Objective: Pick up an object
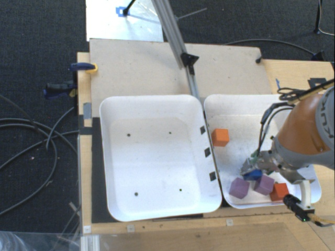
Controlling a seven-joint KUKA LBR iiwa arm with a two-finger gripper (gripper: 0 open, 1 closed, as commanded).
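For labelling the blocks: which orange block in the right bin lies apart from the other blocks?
The orange block near the right bin's left wall, lying alone. The other orange block lies beside the purple blocks.

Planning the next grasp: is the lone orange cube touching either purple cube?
Apart. The camera view shows bare white bin floor between the orange cube and both purple cubes.

A: Open room?
B: Left bin [112,156], bare floor; right bin [230,111], far half.
A: Obstructions?
B: Orange cube [220,137] near divider; purple blocks [239,187], blue block [253,175], orange block [279,191] crowded under arm [306,132].
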